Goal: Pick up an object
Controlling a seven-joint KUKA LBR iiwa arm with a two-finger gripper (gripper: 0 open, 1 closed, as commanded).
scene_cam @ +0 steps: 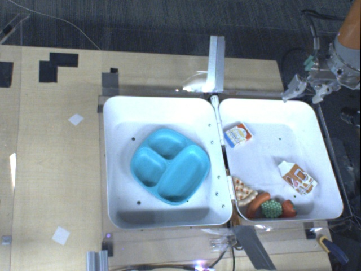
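Note:
In the right bin (316,123) lie a small white packet with an orange label (237,134) near the divider and a white and brown packet (297,178) toward the right. Along the bin's front edge sit a tan waffle-like piece (242,189), an orange sausage (256,201), a green knobbly ball (271,208) and a red piece (289,208). My gripper (307,90) hangs over the bin's back right corner, well away from all of these. It is open, its fingers (293,88) spread with nothing between them.
The left bin (118,123) holds a blue divided plate (170,165). A metal divider post (216,64) stands behind the bins where they meet. Cables lie on the dark floor at the back right.

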